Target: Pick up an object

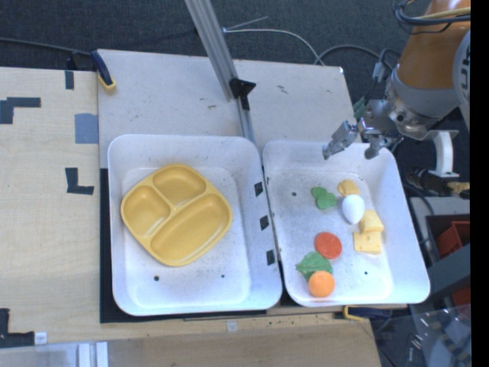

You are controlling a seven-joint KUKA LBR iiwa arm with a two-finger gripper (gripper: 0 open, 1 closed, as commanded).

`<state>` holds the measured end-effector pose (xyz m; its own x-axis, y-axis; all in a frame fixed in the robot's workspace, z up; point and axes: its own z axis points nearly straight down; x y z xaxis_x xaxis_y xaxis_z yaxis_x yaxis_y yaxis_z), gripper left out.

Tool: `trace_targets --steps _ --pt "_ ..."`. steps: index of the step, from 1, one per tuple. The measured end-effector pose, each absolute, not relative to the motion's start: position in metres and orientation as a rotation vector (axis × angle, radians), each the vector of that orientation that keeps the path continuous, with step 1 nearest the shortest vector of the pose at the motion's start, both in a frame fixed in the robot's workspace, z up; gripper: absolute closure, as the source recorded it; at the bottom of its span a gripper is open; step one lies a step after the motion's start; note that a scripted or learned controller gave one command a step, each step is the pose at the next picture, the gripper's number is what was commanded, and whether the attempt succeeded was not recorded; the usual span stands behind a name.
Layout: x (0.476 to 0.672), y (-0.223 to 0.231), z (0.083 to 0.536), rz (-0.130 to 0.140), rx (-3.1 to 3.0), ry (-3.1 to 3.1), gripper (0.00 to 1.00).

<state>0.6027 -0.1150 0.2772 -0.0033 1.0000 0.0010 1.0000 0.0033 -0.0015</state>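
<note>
gripper (353,141): fingers spread, holding nothing, above right bin (405,205) far rim.
risk: white egg (352,208) touches cheese (370,232); a descent could nudge both.

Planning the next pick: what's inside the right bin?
The right bin holds a white egg, green pieces, a red slice, an orange ball and yellow chunks. Anything beneath them is covered.

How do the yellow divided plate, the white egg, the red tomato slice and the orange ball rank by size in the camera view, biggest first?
1. yellow divided plate, by far the largest.
2. red tomato slice and orange ball: look alike, not ranked.
3. white egg, slightly smaller, though it's close.
</note>
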Motion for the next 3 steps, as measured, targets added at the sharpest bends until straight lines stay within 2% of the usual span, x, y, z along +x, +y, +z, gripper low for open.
trace_targets --steps 1,2,3 --pt "0.571 -0.150 0.113 0.010 -2.217 -2.215 0.00" --pt "0.511 -0.135 0.131 0.006 -2.218 -2.216 0.00" --pt "0.513 -0.136 0.131 0.002 -2.219 -2.220 0.00"
